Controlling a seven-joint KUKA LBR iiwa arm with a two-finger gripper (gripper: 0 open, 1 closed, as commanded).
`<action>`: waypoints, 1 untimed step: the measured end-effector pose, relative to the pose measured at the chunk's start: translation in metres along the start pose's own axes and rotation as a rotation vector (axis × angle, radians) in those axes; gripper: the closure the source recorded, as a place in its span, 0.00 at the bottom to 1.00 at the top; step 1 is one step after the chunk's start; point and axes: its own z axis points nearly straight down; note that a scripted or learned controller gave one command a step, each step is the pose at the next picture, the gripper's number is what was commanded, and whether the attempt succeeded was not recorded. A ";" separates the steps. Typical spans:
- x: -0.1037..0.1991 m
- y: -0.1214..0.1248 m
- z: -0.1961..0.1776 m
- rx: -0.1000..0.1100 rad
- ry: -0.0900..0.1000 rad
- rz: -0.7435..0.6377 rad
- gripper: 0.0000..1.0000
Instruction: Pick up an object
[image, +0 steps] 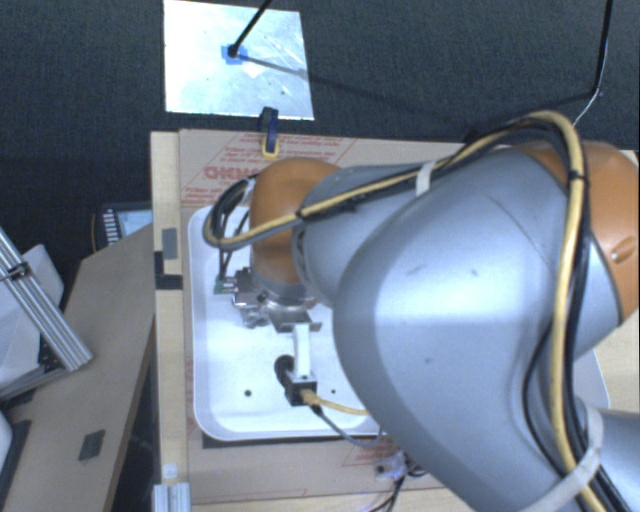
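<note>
My grey arm (470, 300) with its orange band (280, 215) reaches in from the right and covers most of the bench. Its gripper (268, 305) hangs low over the middle of the left white bin (215, 400), seen from above as a metal wrist block. The wrist hides what lies under it. The bare bin floor at the left and front shows just a few small dark specks. The arm's bulk hides the right bin.
The bins rest on a cardboard sheet (205, 165) with a yellow and black clamp (268, 131) at its back edge. A shiny foil sheet (238, 60) lies behind it. An aluminium rail (40, 310) and a tan side table (100, 400) stand at the left.
</note>
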 end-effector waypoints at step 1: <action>0.000 -0.001 -0.015 -0.002 0.002 -0.001 1.00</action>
